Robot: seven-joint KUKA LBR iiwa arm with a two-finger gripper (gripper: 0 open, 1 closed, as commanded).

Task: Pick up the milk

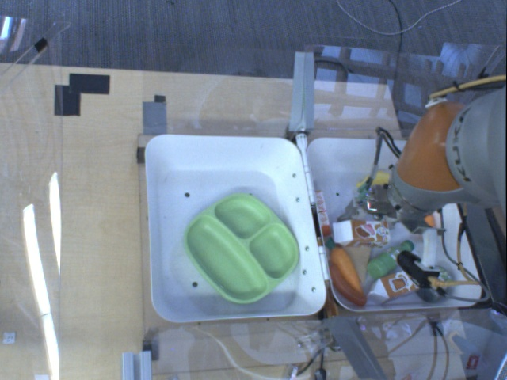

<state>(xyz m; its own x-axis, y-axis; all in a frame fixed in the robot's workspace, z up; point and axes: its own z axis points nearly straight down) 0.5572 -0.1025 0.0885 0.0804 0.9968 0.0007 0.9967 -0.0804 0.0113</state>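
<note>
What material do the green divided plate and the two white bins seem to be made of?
Green divided plate: probably moulded plastic, matte to slightly glossy, one even colour with soft rounded compartment edges. White bins, left bin and right bin: likely thin plastic too, smooth with faint sheen and rounded corners; painted metal cannot be excluded.

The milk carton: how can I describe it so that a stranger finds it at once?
Look in the right white bin, under the grey arm's orange band. The milk carton lies near the bin's left wall, just above the orange carrot. It is a small box with a white end and brown-and-white printed sides.
</note>
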